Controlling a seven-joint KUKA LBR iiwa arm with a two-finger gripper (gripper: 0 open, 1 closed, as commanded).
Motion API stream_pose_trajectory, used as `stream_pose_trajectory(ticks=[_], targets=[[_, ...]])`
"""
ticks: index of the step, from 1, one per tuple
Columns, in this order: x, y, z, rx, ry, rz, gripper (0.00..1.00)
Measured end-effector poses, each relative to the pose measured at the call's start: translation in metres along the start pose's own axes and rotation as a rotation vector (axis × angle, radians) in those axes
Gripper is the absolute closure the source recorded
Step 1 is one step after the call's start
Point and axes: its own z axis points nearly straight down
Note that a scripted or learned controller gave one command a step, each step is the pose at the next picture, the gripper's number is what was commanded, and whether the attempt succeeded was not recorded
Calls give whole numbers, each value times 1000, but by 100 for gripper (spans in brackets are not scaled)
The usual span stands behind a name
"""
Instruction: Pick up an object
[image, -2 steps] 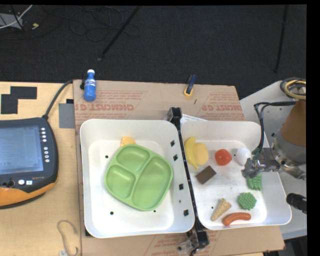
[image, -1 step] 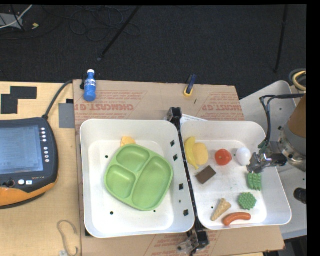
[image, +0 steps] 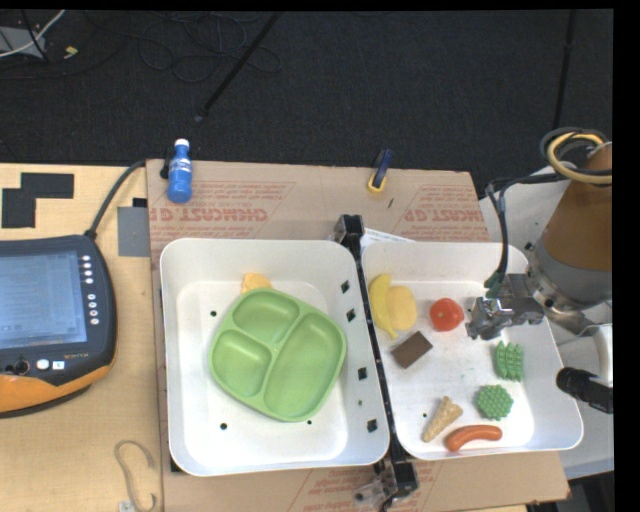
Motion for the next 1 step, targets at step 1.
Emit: stream_pose_trajectory(ticks=[1], targets=[[50, 7, 13, 3, 1, -1, 100]])
